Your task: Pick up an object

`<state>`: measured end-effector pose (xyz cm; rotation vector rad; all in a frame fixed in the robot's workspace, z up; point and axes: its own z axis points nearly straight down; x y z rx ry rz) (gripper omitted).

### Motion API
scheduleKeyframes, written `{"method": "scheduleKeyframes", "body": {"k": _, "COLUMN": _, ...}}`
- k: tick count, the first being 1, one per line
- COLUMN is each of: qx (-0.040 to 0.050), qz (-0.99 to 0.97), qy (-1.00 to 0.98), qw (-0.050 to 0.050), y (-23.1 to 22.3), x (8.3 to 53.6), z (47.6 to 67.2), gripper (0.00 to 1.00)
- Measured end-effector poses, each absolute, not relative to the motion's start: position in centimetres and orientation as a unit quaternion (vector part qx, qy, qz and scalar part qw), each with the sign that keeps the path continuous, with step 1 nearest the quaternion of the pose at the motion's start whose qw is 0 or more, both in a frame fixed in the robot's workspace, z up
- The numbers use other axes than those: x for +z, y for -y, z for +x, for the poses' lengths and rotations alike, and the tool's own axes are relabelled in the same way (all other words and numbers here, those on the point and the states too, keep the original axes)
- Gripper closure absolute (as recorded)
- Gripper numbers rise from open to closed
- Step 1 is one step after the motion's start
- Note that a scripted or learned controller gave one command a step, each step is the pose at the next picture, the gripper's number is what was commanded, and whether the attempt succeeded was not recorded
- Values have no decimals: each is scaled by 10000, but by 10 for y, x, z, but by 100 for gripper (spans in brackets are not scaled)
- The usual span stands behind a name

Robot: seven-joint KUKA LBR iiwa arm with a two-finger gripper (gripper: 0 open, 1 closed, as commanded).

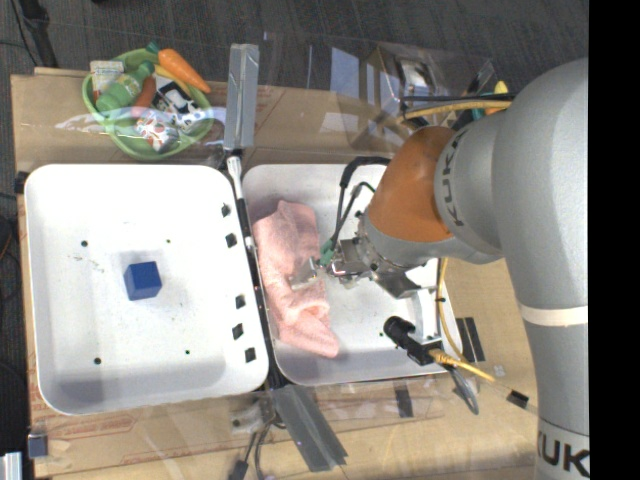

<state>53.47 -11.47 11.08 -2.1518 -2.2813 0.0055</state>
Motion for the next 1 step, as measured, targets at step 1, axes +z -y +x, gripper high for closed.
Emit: {"method": "scheduleKeyframes", "body": {"k": 1, "qx": 0, "qz": -6623, "qy": 7492, "qw": 6, "y": 111, "x": 93, "z": 596, "gripper": 0}}
